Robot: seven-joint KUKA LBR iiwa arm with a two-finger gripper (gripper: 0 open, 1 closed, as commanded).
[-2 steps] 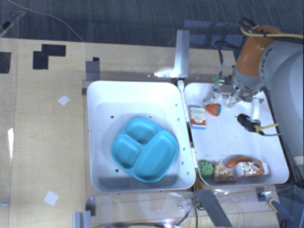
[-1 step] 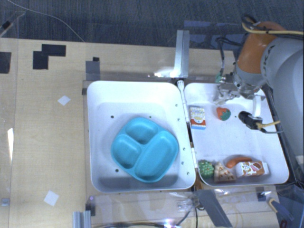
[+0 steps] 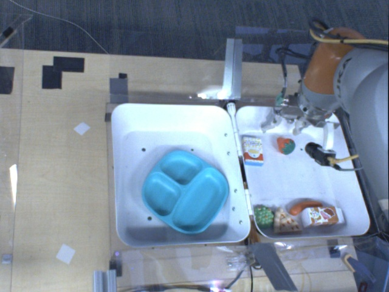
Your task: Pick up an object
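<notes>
Snack packet (image 3: 320, 215) lies at six o'clock; gripper (image 3: 285, 125) — spread, unloaded — hangs over strawberry (image 3: 285, 145), apparently to grasp.

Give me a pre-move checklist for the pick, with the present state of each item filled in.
1. Gripper is over the right bin: ok.
2. A target lies near it, the small red and green toy: ok.
3. Toy sits apart from the small carton: ok.
4. Fingers open wide enough: cannot tell.
5. Nothing held yet: cannot tell.
6. Blue divided plate in the left bin, away from the gripper: ok.
</notes>
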